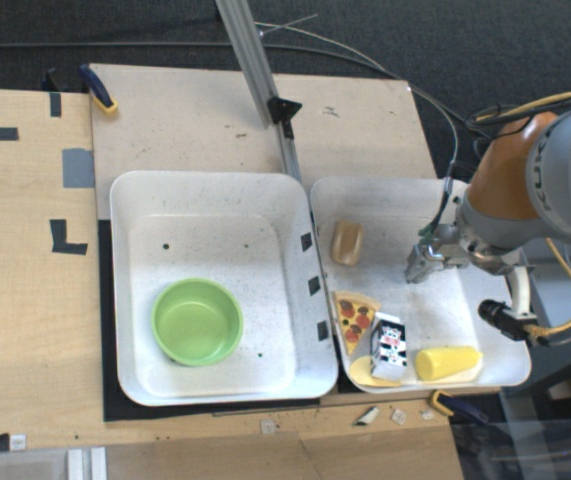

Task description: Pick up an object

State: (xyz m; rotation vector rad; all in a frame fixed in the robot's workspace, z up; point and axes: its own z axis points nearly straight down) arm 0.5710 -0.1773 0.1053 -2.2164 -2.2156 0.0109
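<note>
The gripper (423, 265) hung over the right bin (385, 200), toward that bin's right side, pointing down and to the left above bare white floor. Whether it was wide or narrow could not be told from this slanted look, and nothing could be seen between its parts. The arm (510, 183), grey with an orange band, came in over the right bin's right rim.

Inside the right bin, a small tan block (346, 241) lay near the left wall, well apart from the gripper. Along the bin's near edge sat three more things: a pizza slice toy (354, 318) by the left wall, a small black-and-white carton (389, 346) just beside it and touching or nearly touching it, and a yellow piece (448, 362) to the right of the carton, close to the near rim. All of them rested on the bin floor.

The left bin (205, 193), set against the right bin's left wall, held a green bowl (197, 321) in its near left part, upright. A grey metal pole (250, 53) slanted across the counter (25, 208) behind the right bin's far left corner, and a blue-and-yellow clamp (98, 89) lay on the counter beyond the left bin's far corner.
</note>
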